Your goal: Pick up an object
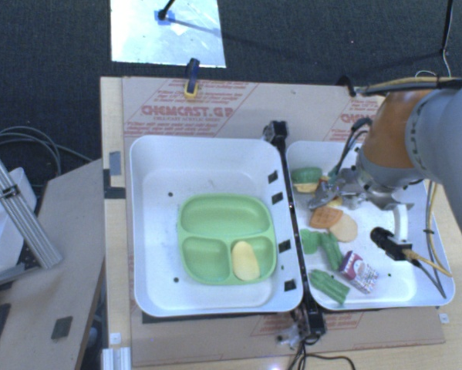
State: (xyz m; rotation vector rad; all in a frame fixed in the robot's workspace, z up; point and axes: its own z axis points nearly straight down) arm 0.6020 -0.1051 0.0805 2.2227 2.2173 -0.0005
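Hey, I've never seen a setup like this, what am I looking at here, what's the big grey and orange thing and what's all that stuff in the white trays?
This is one camera fixed above a bench, looking down at a slant. The grey and orange thing is a robot arm reaching in from the right. Its claw hangs low over the right white bin; I cannot tell whether it grips anything.

That bin holds small toy-like pieces: round tan slices, green pieces and a small red and white packet.

The left white bin holds a green divided plate with a yellow oval piece in its lower right compartment.
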